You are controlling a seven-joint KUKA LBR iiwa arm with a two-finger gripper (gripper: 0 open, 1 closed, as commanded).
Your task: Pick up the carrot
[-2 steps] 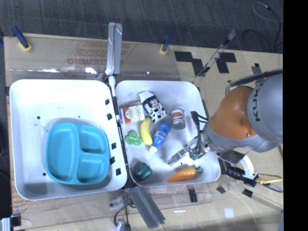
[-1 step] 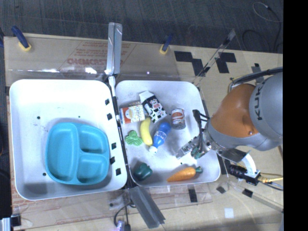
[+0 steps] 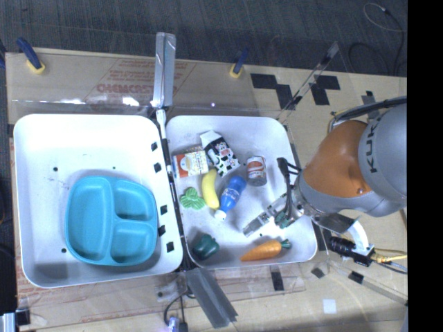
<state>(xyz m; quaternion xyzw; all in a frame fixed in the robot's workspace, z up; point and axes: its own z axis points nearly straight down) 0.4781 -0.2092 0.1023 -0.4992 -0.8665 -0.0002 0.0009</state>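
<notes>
The orange carrot with a green top lies along the front wall of the right bin, near its front right corner. My gripper hangs over the right side of that bin, just above and behind the carrot. It is open: one dark finger points toward the back, and a silver finger reaches down-left, close over the carrot. Nothing sits between the fingers, and the carrot rests on the bin floor.
The right bin also holds a cow-print carton, an orange box, a banana, a blue bottle, a small can, a light green toy and a dark green pepper. A blue divided plate lies in the left bin.
</notes>
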